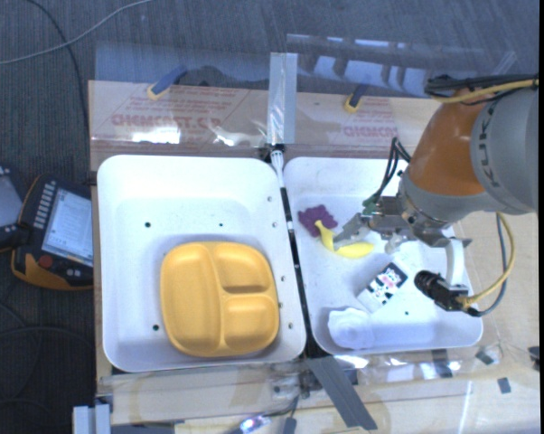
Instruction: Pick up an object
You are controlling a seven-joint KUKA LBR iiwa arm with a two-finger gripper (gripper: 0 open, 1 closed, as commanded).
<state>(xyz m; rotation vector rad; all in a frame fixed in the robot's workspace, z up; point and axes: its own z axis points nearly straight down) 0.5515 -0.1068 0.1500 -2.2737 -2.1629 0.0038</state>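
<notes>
Yellow tray (220, 297) in left bin (127, 188); banana (344, 246) in right bin (322, 174).

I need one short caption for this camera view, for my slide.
Gripper low in right bin at yellow banana; yellow tray fills left bin.

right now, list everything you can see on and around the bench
left bin: 1, white, left half of bench
divided tray: 1, yellow, lying in left bin
right bin: 1, white, right half of bench
grape bunch: 1, purple, upper left of right bin
banana: 1, yellow, right bin, beside the grapes, at the gripper
small box: 1, white and black, middle of right bin
white object: 1, white, front of right bin
pendant: 1, orange and grey, floor left of bench
arm: 1, grey and orange, over right bin
gripper: 1, dark, by the banana
</notes>
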